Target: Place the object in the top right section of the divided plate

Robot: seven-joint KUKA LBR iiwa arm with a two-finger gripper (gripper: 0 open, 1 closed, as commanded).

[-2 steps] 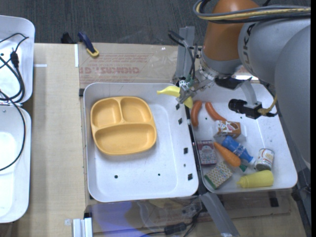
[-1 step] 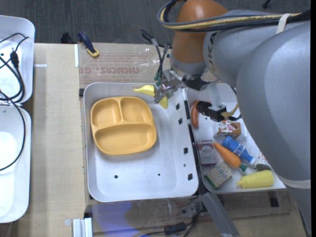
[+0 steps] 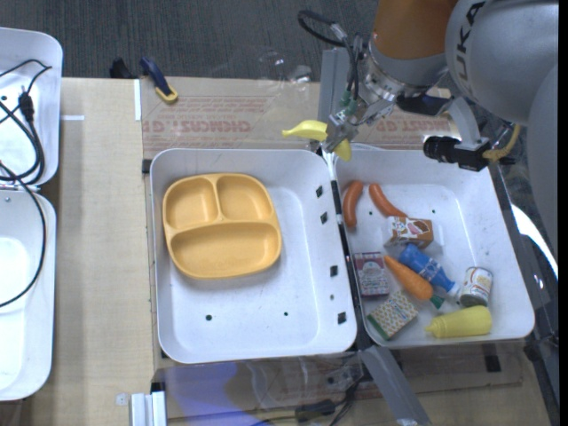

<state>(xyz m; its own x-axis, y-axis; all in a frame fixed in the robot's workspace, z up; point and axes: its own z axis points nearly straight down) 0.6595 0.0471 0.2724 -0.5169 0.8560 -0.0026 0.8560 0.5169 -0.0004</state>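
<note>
Two white bins sit side by side on my bench, the left bin (image 3: 177,327) carrying the yellow divided plate (image 3: 222,224), the right bin (image 3: 510,256) carrying a scatter of toy food. From the 1 o'clock corner of the frame the grey arm (image 3: 506,34) leans in, its orange band (image 3: 413,20) just above the wrist, the wrist angled down and toward 8 o'clock. The gripper (image 3: 339,136) hangs over the seam where the two bins meet, at their far rim. A yellow banana (image 3: 311,131) shows pinched at its fingertips, one end jutting toward 9 o'clock and a second yellow piece showing just below the tips, so I read the fingers as closed narrowly on it. The banana is in the air above the bin rims, at about 1 o'clock from the plate and well apart from it. The plate lies in the far left part of its bin, its two small sections on the far side, the wide one nearer me; all three look bare. In the right bin I count two sausages (image 3: 368,198), a small carton (image 3: 411,231), a carrot (image 3: 410,276), a blue bottle (image 3: 426,269), a can (image 3: 477,285) and a yellow squeeze bottle (image 3: 461,324) toward 5 o'clock.
</note>
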